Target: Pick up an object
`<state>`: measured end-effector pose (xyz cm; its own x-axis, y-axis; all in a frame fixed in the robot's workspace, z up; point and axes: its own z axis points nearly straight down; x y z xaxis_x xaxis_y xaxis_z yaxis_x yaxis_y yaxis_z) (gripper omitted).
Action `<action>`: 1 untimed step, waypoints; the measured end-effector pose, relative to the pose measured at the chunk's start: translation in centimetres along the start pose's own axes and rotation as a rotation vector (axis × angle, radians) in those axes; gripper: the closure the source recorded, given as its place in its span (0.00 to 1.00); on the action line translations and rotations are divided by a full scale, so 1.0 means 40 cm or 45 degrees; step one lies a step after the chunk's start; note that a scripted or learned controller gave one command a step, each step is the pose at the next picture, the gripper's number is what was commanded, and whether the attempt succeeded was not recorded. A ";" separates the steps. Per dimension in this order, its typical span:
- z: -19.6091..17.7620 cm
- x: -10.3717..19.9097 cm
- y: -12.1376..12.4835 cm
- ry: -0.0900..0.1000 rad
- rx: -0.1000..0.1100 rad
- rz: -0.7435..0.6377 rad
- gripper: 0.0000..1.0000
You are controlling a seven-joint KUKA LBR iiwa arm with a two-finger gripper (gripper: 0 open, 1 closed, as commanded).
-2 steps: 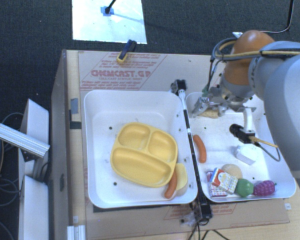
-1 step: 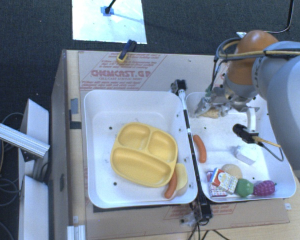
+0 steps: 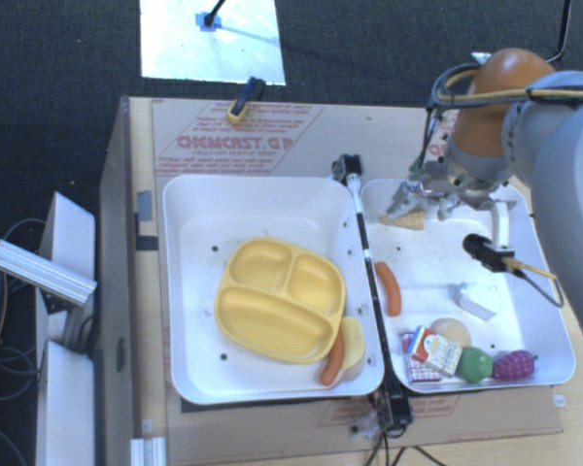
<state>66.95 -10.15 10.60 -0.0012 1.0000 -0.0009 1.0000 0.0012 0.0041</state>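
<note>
My gripper (image 3: 421,208) hangs over the far left corner of the right bin (image 3: 554,343), fingers spread open. A flat tan piece of food (image 3: 406,220) lies on the bin floor just below and between the fingertips, not lifted. Nearer in the same bin lie an orange sausage (image 3: 389,289), a small grey block (image 3: 474,305), a red and white carton (image 3: 430,350), a tan round piece (image 3: 454,330), a green fruit (image 3: 474,364) and purple grapes (image 3: 513,364).
The left bin (image 3: 189,260) holds a yellow divided plate (image 3: 280,299), with a second orange sausage (image 3: 332,360) and a pale round slice (image 3: 353,343) at its near right edge. A yellow and black tool (image 3: 243,101) lies on the bench behind the bins.
</note>
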 end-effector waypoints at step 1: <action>0.053 0.033 -0.001 0.001 0.002 -0.004 0.00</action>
<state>66.90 -8.83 8.46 -0.0042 1.0000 -0.0003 1.0000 0.0042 0.0022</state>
